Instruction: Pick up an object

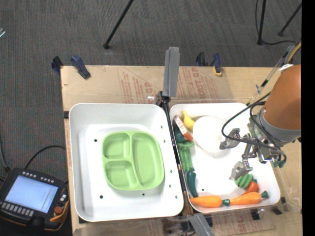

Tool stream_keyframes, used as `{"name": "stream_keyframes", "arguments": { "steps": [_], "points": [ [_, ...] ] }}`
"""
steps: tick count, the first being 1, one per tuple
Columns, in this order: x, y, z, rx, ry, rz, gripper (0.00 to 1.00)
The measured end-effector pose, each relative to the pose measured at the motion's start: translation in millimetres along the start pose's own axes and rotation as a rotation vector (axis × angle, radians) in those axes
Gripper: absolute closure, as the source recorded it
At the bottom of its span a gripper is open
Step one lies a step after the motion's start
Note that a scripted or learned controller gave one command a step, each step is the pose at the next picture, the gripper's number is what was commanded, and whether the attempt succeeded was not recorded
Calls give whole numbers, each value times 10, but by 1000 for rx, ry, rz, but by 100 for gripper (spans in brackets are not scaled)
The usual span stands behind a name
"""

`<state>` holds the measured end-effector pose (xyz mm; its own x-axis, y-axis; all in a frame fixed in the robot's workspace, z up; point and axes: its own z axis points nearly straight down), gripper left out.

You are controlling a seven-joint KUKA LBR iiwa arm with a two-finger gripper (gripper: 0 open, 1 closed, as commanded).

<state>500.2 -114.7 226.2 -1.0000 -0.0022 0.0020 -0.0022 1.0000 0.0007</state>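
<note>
both bins are white: the left bin [78,146] and the right bin [216,183]. a pale green divided tray [133,160] lies in the left one. in the right bin are two orange carrots [206,200] with green tips, a dark green vegetable [186,154], a yellow banana [188,119] and a white round plate [210,134]. the bench [113,85] is brown cardboard with red print. the arm [288,100] is orange above grey, the hand [241,172] metallic grey. the floor [59,23] is dark grey carpet.
</note>
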Motion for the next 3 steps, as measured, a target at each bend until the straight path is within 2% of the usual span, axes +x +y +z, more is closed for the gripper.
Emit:
{"name": "stream_keyframes", "arguments": {
  "steps": [1, 2, 3],
  "points": [
    [-131, -467, 1400, -1, -1, -35, 0],
    [-146, -439, 1298, -2, -3, -43, 100],
    [-409, -574, 1286, -1, -3, -158, 100]
  ]
}}
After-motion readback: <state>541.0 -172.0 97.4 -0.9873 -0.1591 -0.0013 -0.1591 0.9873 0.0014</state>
